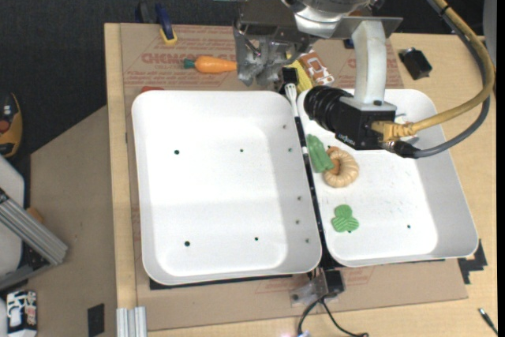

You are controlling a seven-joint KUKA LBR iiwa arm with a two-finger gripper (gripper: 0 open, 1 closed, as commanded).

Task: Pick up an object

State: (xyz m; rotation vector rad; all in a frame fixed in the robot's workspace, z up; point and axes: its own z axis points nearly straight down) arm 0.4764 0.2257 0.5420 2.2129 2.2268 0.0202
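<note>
My gripper (264,63) hangs over the back rim where the two bins meet, under the big grey and orange arm. In the right bin (418,193) lie a green oblong piece (318,154), a tan ring-shaped pastry (342,169) touching it, and a small green leafy toy (344,219). An orange carrot (213,65) lies on the cardboard behind the left bin (213,193), just left of the gripper. A small orange-and-white packet (316,69) and a yellow bit (289,78) peek out beside the gripper; the arm hides part of them.
A black cylinder (341,116) on the arm, with a yellow cable (450,110), overhangs the right bin's back left corner. A blue and yellow clamp (164,24) sits at the bench's back left. A black block (415,62) lies back right.
</note>
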